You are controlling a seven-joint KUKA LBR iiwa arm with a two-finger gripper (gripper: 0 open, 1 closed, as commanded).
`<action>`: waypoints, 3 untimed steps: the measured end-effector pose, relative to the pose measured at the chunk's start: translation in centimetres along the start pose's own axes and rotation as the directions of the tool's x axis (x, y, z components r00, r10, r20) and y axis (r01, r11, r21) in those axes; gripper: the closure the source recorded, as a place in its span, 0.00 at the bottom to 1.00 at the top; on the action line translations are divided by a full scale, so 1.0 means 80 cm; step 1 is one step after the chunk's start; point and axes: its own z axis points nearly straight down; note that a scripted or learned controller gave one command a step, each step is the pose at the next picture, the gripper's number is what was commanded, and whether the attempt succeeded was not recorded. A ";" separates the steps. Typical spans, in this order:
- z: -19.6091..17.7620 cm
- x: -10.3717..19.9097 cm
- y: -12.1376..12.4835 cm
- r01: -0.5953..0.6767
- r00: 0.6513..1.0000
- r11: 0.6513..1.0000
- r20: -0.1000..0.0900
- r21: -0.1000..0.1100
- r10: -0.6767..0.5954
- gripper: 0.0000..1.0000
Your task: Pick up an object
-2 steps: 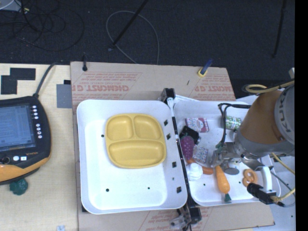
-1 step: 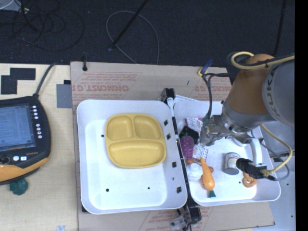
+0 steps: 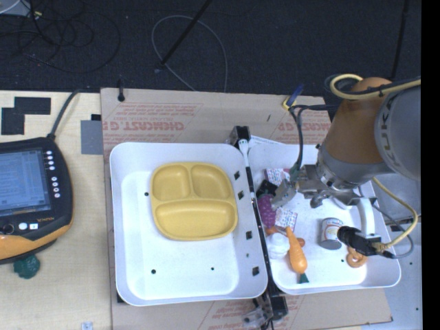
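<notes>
A yellow divided plate [image 3: 193, 201] is lying in the left bin [image 3: 130, 267]. In the right bin [image 3: 385, 277], a toy carrot [image 3: 296, 251] is lying near the front wall: probably light, stiff and slick, best pinched mid-body, with open floor beside it. Above, the gripper [image 3: 284, 196] is hovering; jaws' opening untellable.

Even overhead light, bright white bins [image 3: 137, 280] near glare, dark floor beyond, soft shadows — slightly grainy, mildly soft focus

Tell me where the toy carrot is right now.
The toy carrot lies in the right bin, near its front left corner, left of the small can and below the gripper.
</notes>
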 end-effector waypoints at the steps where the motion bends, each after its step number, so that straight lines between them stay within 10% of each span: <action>1: 0.028 -0.070 0.001 -0.001 1.000 1.000 0.000 0.001 0.001 0.00; 2: 0.096 -0.140 -0.025 -0.002 1.000 1.000 -0.001 0.000 0.002 0.00; 3: 0.123 -0.083 -0.093 -0.005 1.000 1.000 0.000 -0.005 0.005 0.00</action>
